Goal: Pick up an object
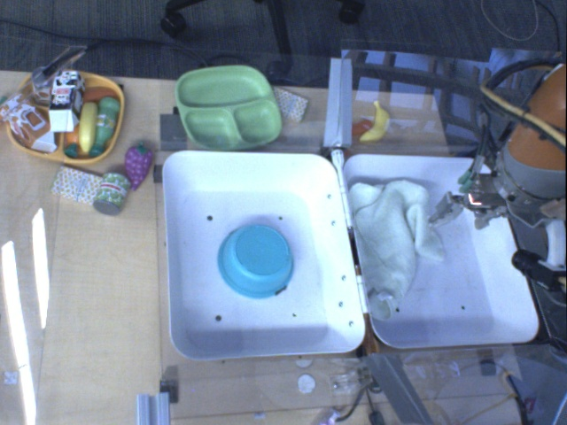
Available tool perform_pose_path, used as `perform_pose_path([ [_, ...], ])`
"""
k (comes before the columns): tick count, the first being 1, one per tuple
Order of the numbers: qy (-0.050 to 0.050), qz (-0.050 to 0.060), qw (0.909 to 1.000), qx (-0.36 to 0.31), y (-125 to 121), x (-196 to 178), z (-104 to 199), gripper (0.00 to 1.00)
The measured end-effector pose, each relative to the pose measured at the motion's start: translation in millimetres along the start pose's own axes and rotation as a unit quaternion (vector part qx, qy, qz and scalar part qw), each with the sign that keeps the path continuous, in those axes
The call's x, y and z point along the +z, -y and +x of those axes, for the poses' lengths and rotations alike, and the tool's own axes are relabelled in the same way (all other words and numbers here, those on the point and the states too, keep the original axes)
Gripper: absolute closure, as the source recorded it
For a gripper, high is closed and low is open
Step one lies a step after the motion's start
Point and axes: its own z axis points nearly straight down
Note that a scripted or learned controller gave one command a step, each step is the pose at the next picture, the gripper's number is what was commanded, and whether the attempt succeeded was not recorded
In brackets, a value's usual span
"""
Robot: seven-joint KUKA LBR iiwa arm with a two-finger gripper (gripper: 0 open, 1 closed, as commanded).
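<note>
A crumpled white cloth (pixel 394 237) lies in the left half of the right bin (pixel 496 321), against its left wall. A blue bowl (pixel 256 259) sits upside down in the middle of the left bin (pixel 190 308). My gripper (pixel 462 214) hangs over the right bin at its upper right, just right of the cloth's edge. It is open, one fingertip (pixel 440 212) points toward the cloth, and nothing is between the fingers.
Behind the bins are a green divided tray (pixel 228 106) and a toy banana (pixel 378 121). On the bench to the left are a yellow bowl of toy food (pixel 71 118), a purple grape toy (pixel 136 162) and a small can (pixel 112 192).
</note>
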Motion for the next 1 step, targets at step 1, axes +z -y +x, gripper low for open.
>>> perform_pose_path([
  [1, 0.000, -0.002, 1.0000, -0.002, -1.7, -10.5, 1.2, 1.00],
])
